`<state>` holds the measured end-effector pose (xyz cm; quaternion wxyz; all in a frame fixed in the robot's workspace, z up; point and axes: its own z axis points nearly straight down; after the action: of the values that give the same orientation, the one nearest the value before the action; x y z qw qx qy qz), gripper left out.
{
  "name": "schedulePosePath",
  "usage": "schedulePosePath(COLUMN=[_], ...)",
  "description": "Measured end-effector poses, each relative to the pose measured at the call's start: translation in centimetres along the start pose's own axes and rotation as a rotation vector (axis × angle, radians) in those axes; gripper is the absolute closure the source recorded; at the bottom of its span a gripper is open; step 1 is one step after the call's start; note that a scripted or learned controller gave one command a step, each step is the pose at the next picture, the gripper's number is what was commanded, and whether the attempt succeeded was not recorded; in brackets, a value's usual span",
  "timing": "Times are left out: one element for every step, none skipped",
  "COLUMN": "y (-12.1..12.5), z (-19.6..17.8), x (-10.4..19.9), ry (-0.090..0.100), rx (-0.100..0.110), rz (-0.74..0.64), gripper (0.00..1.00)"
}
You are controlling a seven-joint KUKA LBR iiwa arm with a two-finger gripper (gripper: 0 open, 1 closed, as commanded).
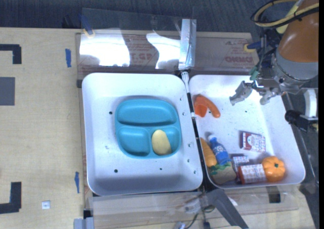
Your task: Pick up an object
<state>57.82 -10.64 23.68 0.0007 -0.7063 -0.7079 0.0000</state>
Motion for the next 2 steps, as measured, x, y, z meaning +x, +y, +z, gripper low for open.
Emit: schedulePosePath(y=[3.2,3.6], z=[14.1,12.5], x=[0.9,0.8], ry=[0.001,-0.001], rx=[0.006,-0.006], rz=[-0.049,-0.046], gripper=[0.00,1.00])
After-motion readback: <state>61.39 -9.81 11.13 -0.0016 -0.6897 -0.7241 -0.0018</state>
